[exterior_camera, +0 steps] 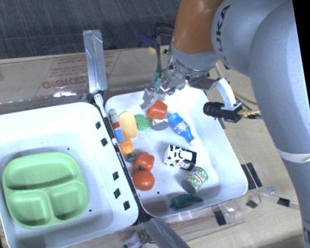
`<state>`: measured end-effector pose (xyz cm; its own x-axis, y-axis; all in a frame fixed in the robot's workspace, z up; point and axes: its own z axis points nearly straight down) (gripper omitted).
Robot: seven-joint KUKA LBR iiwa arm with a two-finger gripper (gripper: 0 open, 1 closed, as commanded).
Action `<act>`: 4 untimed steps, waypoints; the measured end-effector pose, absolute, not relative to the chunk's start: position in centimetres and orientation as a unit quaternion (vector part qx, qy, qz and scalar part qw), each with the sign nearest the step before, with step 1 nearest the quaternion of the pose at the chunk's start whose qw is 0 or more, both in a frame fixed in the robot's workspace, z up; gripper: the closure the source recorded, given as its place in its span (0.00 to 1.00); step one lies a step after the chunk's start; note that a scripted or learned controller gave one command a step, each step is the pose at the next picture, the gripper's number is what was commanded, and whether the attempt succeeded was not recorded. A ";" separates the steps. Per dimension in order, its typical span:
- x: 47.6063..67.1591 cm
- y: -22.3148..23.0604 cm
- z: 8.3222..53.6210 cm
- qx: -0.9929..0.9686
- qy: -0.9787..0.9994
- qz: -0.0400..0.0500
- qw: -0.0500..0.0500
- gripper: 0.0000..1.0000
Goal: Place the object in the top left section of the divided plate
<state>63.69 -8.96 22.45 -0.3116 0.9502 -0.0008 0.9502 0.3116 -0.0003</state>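
The green divided plate (pixel 9 195) lies in the left bin (pixel 3 131), with one long section at the back and two smaller ones at the front. My gripper (pixel 155 95) hangs over the back of the right bin (pixel 222 156), far from the plate. Directly beneath it and touching its tip is an orange-red toy (pixel 157 111). Whether the toy is gripped or just lying under the tip does not show.
In the right bin lie a yellow piece (pixel 128 125), a green piece (pixel 143 122), a blue bottle (pixel 180 127), a black-and-white packet (pixel 179 156), two red vegetables (pixel 144 170), a small can (pixel 197 178) and a dark green pepper (pixel 185 200). A metal divider (pixel 95 60) stands between the bins.
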 end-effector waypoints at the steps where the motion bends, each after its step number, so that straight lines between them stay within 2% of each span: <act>1: 65.6 -1.7 19.4 0.474 0.881 -0.001 -0.002 1.00; 2: 64.4 5.8 21.9 0.416 0.910 0.000 0.000 1.00; 3: 64.4 5.8 21.9 0.416 0.909 0.000 0.000 0.00; 4: 65.4 9.8 16.6 0.359 0.933 -0.001 -0.002 0.00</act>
